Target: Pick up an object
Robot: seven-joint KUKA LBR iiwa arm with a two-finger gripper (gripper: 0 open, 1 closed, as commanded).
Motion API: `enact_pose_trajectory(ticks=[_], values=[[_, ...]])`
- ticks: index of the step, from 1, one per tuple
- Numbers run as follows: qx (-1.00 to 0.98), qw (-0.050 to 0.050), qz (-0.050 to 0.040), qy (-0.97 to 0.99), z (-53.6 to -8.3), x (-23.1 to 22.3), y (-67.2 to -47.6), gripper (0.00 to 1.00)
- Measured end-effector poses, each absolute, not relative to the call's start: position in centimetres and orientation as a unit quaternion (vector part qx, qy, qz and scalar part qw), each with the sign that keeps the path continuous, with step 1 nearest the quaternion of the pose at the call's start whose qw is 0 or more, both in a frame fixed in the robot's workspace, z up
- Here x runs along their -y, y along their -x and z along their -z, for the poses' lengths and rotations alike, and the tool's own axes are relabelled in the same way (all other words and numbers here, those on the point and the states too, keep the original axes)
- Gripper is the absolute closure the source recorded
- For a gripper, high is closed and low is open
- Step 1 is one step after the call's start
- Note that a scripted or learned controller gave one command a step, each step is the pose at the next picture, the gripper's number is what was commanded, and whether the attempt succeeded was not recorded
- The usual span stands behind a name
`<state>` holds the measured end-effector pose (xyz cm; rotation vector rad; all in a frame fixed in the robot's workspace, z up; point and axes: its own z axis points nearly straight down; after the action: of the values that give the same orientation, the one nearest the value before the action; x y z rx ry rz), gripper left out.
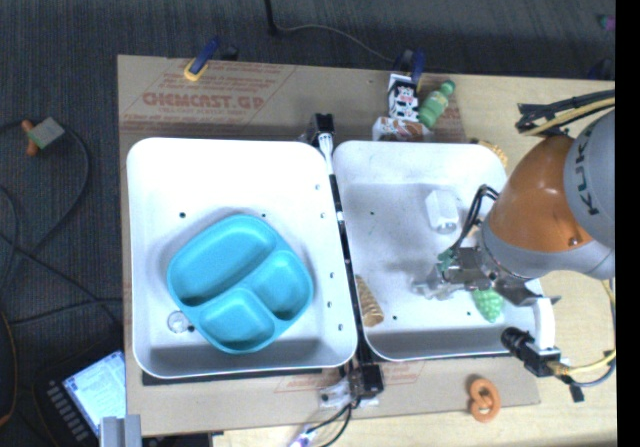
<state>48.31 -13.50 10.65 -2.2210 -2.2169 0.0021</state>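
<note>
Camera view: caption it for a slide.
Arm reaches into the right bin beside a green toy; a blue divided plate fills the left bin.

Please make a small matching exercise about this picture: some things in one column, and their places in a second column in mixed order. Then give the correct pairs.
Things:
1. blue divided plate
2. gripper
3. orange ring
4. green toy

Places:
A. on the board, in front of the right bin
B. in the left bin
C. low over the floor of the right bin
D. in the right bin, by its front wall, beside the arm

Pairs: 1-B, 2-C, 3-A, 4-D
</note>
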Motion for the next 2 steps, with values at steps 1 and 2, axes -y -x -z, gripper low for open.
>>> enact_pose_trajectory(ticks=[1, 2], values=[[0.707, 0.001, -0.0005, 0.707, -12.0, 9.6, -50.8, 1.00], [0.707, -0.001, 0.0000, 0.707, -18.5, 8.2, -56.7, 1.00]])
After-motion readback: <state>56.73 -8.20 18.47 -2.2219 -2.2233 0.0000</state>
